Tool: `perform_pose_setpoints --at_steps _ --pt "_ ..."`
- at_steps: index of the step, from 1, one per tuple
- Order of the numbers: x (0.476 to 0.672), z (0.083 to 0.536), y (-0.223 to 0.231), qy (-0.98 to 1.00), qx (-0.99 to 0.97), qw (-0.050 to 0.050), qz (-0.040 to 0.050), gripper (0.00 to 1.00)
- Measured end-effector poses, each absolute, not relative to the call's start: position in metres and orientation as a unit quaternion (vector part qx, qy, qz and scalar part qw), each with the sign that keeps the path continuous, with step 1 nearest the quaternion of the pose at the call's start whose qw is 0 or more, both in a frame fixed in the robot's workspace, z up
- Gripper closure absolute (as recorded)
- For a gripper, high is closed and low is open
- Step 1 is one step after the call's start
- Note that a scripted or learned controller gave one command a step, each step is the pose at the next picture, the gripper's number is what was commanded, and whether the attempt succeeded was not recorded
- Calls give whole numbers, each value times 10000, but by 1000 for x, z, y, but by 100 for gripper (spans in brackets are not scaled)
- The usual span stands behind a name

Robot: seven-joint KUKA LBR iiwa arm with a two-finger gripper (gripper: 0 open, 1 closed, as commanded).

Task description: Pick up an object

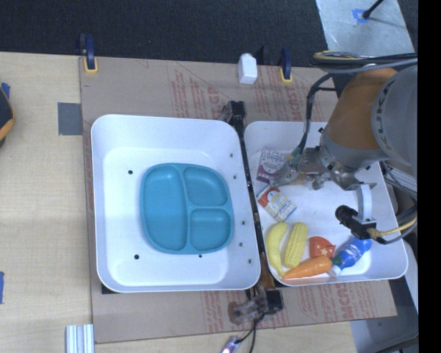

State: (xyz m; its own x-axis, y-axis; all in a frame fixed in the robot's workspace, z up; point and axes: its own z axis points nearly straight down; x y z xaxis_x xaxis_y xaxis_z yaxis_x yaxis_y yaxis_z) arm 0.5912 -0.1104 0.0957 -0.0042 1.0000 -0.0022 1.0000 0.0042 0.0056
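The right bin (pixel 386 197) holds several small items. A dark red and white packet (pixel 269 163) lies at its upper left, and a second red and white packet (pixel 278 204) lies just below it. Along the front sit a yellow banana (pixel 275 241), a corn cob (pixel 295 243), a red tomato (pixel 321 245), an orange carrot (pixel 307 269) and a small blue bottle (pixel 350 256). My gripper (pixel 294 165) is low in the upper part of this bin, right beside the dark red packet and perhaps touching its right edge. The arm's wrist hides the bin's upper right.
The left bin (pixel 110 197) holds a blue divided plate (pixel 185 207) at its middle. A ridge (pixel 248 197) separates the two bins. Cables loop off the wrist (pixel 375 230) over the right bin's right side. A white block (pixel 247 68) stands behind the bins.
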Motion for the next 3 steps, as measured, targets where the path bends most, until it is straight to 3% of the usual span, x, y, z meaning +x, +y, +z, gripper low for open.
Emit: perform_pose_setpoints --at_steps 1,2,3 --pt "648 92 -142 7087 7055 -6 -8 0" --pt "648 103 -142 7100 7042 -8 -13 100" --pt "652 92 -104 7090 7052 -18 -19 100"
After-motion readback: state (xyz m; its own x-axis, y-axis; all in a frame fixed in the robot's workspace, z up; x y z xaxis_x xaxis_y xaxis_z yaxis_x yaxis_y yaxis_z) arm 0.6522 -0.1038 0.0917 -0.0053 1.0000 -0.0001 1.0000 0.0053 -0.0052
